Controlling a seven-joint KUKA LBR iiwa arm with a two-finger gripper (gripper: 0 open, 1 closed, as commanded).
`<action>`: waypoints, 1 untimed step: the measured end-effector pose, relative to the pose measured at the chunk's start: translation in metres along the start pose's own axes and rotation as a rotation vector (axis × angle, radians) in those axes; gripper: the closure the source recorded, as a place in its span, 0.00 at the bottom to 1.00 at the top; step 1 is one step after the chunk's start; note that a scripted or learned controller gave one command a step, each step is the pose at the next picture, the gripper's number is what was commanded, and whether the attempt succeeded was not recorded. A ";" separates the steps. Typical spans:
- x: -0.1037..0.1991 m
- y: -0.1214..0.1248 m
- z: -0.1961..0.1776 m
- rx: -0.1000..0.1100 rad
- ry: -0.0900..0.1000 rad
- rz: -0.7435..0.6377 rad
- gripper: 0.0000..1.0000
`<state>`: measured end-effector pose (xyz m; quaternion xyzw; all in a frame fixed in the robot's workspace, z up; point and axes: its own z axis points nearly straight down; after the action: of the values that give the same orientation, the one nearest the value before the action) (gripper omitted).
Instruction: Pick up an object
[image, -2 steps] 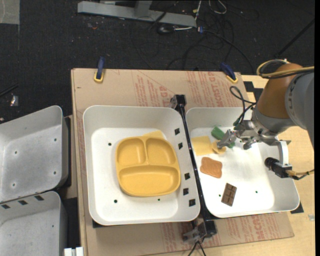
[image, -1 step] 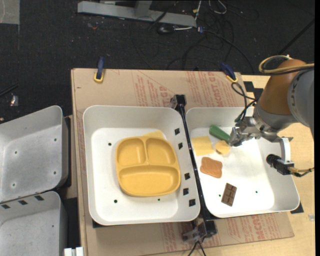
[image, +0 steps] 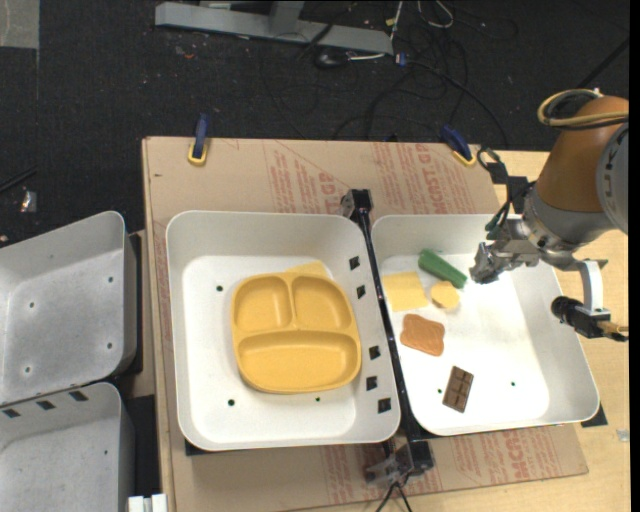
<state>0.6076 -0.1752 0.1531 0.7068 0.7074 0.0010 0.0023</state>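
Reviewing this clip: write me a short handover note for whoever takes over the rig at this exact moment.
Gripper: over the right bin, beside the green piece; nothing seen between its fingers.
Right bin: green piece, pale yellow slab, small yellow piece, orange slice, brown bar.
Left bin: yellow tray.
Done: nothing picked.
Left: grasp and lift one object; the green piece is nearest.

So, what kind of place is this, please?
Probably a robotics lab bench for grasping trials: two white bins sit on a board clamped to the bench, toy food like the green piece lies inside, and loose cables run behind.
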 end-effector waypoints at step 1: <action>-0.001 0.011 -0.058 -0.002 0.000 -0.002 1.00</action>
<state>0.6188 -0.1759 0.2111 0.7061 0.7081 0.0017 0.0033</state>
